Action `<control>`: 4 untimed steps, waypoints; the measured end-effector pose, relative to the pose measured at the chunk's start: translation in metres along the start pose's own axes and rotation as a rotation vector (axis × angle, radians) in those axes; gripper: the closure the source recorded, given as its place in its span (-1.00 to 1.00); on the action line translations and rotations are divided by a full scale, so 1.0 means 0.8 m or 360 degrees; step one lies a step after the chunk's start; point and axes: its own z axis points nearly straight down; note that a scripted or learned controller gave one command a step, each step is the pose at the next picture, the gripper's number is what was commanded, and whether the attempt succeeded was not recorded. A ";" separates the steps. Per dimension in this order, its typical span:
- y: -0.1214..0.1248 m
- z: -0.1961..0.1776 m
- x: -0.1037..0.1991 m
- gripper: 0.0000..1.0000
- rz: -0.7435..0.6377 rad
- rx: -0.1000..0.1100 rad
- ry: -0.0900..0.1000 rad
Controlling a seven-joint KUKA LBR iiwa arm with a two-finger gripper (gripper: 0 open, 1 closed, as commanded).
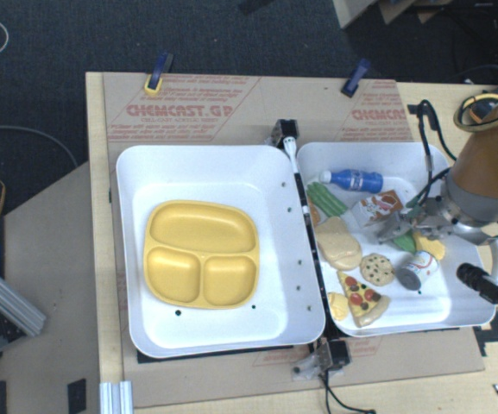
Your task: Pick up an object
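Whether the fingers of the grey two-finger gripper (401,228) are apart or together, I cannot tell. It sits low in the right white bin (404,155), crowded by a blue plastic bottle (356,180), a chocolate-chip cookie (375,269) and a toy pizza slice (362,299). A yellow divided tray (202,253) lies in the left white bin (136,231).

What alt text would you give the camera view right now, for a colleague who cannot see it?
The grey-and-orange arm reaches in from the right, its gripper low over toy food in the right bin: a blue bottle, cookie and pizza slice. The left bin holds a yellow divided tray.

The pincer (393,225) hangs low over the right bin's (404,317) toys, apparently empty.
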 end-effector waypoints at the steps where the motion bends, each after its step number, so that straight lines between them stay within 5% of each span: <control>1: 0.007 -0.023 -0.004 1.00 0.0002 -0.0031 -0.0013; 2: 0.020 -0.082 -0.004 1.00 -0.0003 0.0006 0.0010; 3: 0.024 -0.161 -0.013 1.00 -0.0002 0.0002 0.0008; 4: 0.025 -0.171 -0.014 1.00 -0.0002 0.0010 0.0011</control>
